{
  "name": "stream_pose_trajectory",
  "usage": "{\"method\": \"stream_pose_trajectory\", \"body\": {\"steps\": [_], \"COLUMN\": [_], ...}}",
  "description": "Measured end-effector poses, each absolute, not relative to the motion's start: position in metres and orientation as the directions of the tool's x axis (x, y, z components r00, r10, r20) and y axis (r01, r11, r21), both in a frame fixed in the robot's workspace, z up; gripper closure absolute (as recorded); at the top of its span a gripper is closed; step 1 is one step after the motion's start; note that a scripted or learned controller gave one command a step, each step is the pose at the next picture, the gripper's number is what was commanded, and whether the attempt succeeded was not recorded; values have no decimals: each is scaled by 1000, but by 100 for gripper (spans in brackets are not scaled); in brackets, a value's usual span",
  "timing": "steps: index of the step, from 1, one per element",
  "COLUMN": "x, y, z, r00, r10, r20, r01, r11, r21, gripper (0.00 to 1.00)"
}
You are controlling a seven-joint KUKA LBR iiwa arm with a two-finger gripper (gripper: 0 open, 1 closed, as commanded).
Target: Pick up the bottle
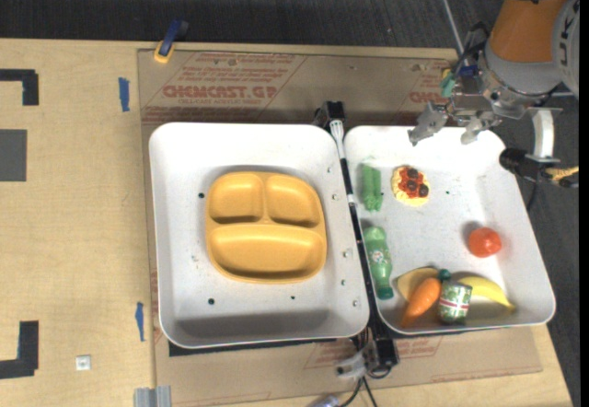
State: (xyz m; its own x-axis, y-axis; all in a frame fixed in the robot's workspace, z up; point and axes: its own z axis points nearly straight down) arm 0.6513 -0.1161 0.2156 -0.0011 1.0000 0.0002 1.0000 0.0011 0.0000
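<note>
- Camera view, end effector: I log the grey two-finger gripper [453, 127] at the upper edge of the right white bin [534, 249], fingers spread apart, nothing between them.
- Task item: green plastic bottle [376, 258], lying flat against the right bin's left wall, below a green oblong item [370, 187].
- Key relation: the bottle lies down-frame and to the left of the gripper, well apart; its long axis runs along the wall, so I judge the fingers should close across it.
- Other stock: carrot [421, 297], banana [479, 290], small can [454, 300], tomato [484, 241], tart [410, 184]; yellow divided tray [266, 224] in the left bin [175, 212].
</note>
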Motion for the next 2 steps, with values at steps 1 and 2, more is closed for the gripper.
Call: {"method": "stream_pose_trajectory", "body": {"steps": [1,2], "x": [627,578], "y": [-53,-97], "z": [184,87], "r00": [144,262], "r10": [990,965], "r20": [1,0], "r01": [990,965], "r11": [-144,-262], "r21": [-3,3], "gripper": [0,0]}}
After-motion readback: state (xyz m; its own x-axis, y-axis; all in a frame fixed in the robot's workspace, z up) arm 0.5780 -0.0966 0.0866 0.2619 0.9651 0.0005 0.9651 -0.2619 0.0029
